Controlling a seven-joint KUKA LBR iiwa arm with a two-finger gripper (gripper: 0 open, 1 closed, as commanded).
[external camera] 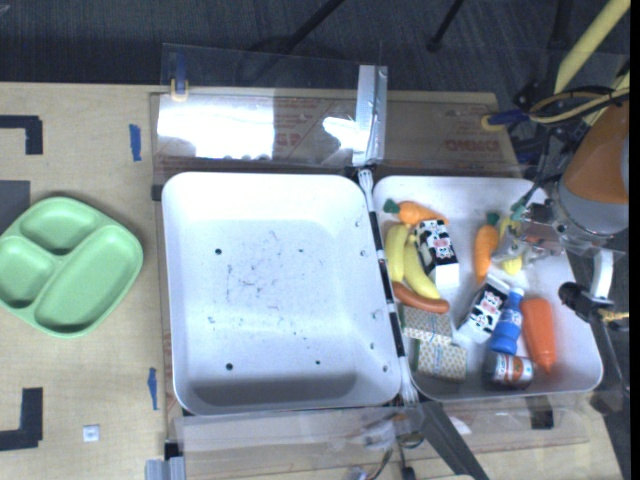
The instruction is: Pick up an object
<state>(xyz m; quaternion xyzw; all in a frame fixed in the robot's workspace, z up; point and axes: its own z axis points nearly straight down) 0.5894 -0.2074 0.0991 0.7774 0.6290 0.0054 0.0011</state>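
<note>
wooden bench [80, 118] held two white bins; the gripper [530, 230] hung over the right bin [575, 383], its grip impossible to tell.

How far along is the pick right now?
Nothing looks picked yet. The banana, large carrot and can all lie in the right bin. The arm is over that bin's right edge, with nothing seen lifted. The grasp and lift remain.

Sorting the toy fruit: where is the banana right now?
The banana lies in the right bin, against its left wall, between the black-and-white carton and the divider, above the sausage.
</note>
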